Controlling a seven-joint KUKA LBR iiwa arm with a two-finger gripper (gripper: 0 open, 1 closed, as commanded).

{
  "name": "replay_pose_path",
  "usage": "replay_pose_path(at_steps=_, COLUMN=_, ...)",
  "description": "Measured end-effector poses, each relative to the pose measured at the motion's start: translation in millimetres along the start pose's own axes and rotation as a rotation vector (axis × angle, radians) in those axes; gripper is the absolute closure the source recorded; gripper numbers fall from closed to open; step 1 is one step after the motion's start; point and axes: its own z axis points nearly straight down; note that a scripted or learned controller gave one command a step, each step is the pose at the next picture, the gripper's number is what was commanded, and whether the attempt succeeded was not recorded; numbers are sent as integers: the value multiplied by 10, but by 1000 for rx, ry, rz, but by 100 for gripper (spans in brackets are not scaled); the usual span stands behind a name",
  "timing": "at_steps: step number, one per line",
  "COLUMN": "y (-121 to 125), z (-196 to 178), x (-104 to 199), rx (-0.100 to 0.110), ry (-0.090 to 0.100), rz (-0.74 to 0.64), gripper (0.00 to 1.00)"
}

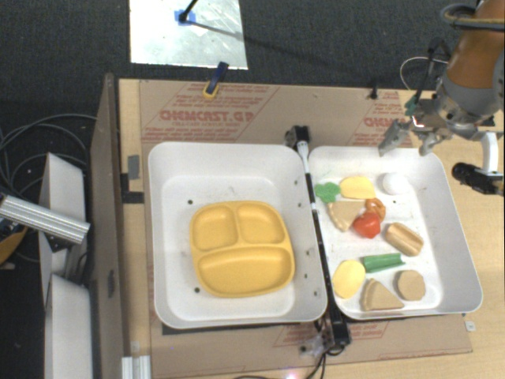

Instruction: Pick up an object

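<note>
Cardboard-lined surface (237,109), right bin (454,212): we log fingers (392,139) apart, empty, above far rim; white egg (393,183) nearest below.

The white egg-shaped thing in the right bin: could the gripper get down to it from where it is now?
Probably yes. The white egg-shaped piece lies uncovered near the right white bin's far corner, with the gripper poised just above that corner.

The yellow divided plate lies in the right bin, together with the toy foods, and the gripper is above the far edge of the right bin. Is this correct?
Not quite. The camera view shows the yellow divided plate alone in the left bin. The toy foods are in the right bin, and the gripper is above that bin's far edge, as you say.
</note>
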Motion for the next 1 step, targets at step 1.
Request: replay_pose_path(at_steps=1, y=-532, z=655, x=415, rx=10, ry=4, rz=0, gripper=0)
